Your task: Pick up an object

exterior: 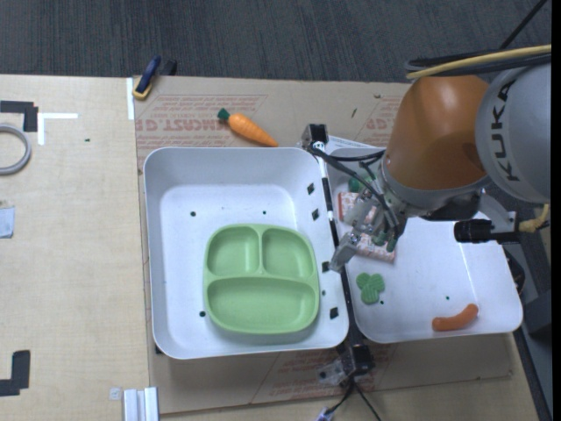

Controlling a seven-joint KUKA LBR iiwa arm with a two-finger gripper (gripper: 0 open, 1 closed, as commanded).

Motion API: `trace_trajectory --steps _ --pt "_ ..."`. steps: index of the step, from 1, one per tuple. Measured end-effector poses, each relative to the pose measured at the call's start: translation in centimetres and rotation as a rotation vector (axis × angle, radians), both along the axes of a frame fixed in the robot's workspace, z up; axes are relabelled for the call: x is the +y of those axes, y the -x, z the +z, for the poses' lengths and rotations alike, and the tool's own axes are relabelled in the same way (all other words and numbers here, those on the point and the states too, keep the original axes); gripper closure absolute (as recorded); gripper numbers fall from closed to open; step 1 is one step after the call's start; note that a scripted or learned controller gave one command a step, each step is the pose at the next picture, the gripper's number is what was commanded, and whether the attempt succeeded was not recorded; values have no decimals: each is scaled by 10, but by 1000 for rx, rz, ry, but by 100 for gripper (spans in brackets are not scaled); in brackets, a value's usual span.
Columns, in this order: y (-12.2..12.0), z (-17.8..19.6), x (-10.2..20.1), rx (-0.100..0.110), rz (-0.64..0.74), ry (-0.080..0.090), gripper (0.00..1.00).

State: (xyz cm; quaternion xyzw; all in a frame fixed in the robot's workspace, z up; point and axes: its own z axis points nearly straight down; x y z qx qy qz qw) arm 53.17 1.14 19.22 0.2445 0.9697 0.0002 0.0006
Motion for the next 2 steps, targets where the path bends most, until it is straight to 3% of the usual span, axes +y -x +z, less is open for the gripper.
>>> trace_trajectory --steps 1,2 --pt "-52 0 -6 -2 181 0 0" --pt "-37 1 -25 -2 649 1 0"
